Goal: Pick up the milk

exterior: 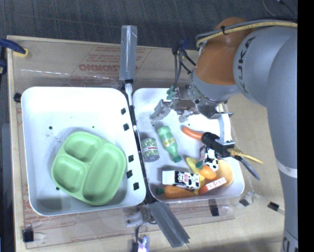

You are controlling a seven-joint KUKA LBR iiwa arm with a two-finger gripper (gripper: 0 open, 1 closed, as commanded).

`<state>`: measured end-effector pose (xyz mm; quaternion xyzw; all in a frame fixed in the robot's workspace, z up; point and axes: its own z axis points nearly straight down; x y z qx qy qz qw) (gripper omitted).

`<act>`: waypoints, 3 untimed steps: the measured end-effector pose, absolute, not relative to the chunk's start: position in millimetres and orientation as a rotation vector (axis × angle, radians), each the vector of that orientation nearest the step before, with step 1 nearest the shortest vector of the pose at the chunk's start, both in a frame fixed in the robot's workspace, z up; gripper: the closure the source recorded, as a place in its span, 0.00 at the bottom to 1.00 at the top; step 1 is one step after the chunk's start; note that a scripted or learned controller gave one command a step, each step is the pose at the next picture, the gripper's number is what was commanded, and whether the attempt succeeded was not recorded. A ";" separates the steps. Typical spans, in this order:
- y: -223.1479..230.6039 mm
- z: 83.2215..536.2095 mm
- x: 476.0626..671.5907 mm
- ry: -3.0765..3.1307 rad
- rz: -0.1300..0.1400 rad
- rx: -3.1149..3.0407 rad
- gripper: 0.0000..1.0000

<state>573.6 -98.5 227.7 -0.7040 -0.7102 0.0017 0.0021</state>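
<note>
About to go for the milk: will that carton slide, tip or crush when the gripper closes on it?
The milk lies flat on its side, so it probably won't tip or roll; its boxy faces should grip well. It looks like a small toy carton, likely light and stiff. A carrot sits against it, so it may shift rather than slide freely.

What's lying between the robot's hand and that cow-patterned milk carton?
From above, a green bottle lies between the hand and the milk carton.

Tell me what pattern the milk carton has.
White with black cow patches, on the milk carton, seen in the camera view.
</note>
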 end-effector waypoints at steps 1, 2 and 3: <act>-192.6 248.3 527.5 -2.145 0.004 -2.293 0.00; -203.6 272.1 480.3 -2.170 0.001 -2.268 0.00; -206.5 276.6 513.7 -2.164 0.002 -2.276 0.00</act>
